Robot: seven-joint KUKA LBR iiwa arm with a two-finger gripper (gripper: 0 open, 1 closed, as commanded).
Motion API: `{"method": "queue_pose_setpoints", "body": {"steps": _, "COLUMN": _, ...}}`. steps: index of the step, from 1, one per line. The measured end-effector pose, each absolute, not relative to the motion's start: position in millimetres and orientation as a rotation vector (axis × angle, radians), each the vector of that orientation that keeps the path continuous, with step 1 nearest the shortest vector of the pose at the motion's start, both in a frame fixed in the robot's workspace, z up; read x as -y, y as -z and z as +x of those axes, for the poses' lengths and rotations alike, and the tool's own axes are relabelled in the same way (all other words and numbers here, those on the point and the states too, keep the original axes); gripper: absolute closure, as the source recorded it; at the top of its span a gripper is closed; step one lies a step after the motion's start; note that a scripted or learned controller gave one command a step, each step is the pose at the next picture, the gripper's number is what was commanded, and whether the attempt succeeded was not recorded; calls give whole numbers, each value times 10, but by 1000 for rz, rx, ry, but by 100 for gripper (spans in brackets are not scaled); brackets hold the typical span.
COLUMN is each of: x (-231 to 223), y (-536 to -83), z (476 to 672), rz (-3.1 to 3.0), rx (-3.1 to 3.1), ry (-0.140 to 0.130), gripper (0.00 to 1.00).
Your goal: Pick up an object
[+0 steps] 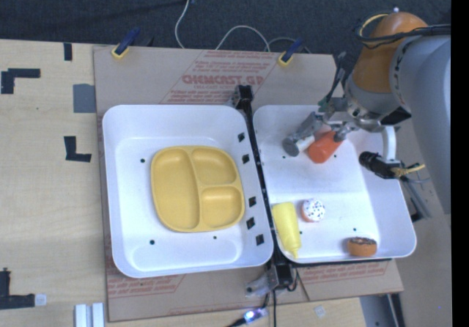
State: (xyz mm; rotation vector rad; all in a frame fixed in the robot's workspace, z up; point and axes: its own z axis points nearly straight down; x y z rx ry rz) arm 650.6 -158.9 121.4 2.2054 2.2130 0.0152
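Orange object (321, 149) partly hidden under tool (316, 141), grip unclear

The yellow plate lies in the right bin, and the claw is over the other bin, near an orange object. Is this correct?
Not quite. The camera view shows the yellow plate in the left bin; the claw is over the other bin, near an orange object.

Both white bins (183, 116): smooth glossy plastic. Yellow divided plate (196, 188): matt plastic. Cardboard sheet (212, 76) at 12 o'clock of the bins: matt, printed. Counter (44, 208): pale wood-look finish. Arm shell (429, 91): smooth grey.
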Motion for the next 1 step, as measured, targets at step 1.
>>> {"method": "queue_pose_setpoints", "body": {"steps": 1, "x": 1582, "y": -1324, "z": 6520, "rz": 2204, "rx": -2212, "ry": -20, "gripper": 100}}
